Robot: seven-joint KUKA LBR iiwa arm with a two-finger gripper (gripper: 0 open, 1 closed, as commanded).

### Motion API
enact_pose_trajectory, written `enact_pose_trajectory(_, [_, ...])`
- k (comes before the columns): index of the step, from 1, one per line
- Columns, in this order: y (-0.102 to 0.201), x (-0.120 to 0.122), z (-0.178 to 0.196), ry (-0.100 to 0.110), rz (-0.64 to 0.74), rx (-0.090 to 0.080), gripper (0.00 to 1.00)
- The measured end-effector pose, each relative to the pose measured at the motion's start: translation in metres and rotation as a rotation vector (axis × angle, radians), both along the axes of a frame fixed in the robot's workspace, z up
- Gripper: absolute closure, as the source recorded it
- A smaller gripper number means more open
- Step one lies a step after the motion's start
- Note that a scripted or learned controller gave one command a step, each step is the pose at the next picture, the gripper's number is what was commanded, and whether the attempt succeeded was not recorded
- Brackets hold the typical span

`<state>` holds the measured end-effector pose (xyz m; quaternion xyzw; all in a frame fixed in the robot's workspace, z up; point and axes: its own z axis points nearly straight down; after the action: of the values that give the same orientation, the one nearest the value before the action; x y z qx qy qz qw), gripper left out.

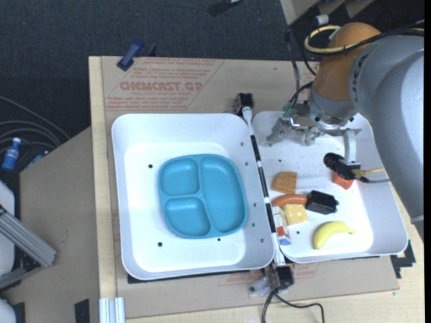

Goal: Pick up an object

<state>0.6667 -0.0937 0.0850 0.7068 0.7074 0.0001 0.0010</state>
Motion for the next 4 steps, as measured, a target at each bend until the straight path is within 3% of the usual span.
enact_pose_trajectory(1, [-0.008, -0.048, -0.001, 0.004, -0.002, 0.002, 0.00])
enact_pose_trajectory(2, [-0.001, -0.115, -0.001, 0.004, -0.002, 0.002, 0.00])
enact_pose_trajectory(3, [-0.001, -0.115, 0.009, 0.003, -0.002, 0.002, 1.00])
enact_pose_trajectory(4, [0.083, -0.128, 0.100, 0.002, 0.000, 0.002, 1.00])
